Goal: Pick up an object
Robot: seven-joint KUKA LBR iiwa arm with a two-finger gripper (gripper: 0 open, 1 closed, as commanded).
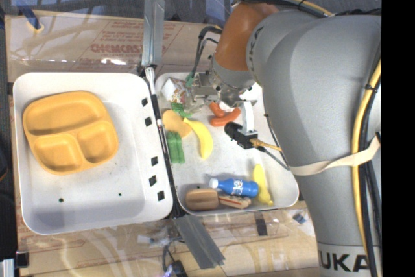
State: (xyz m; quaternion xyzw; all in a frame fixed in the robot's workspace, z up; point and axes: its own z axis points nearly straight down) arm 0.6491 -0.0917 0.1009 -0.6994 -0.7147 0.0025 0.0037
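One arm (311,74) low over the right bin (285,194).
We can't tell gripper (206,93) state; banana (201,137) just below it.

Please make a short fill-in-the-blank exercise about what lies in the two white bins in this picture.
1. The yellow divided tray lies in the ____ bin as the camera sees it.
2. The bottle near the right bin's front edge is mainly ____ in colour.
3. The green block lies just ____ of the banana in the camera view.
4. The arm's wrist carries an ____ band.

Missing words: left; blue; left; orange
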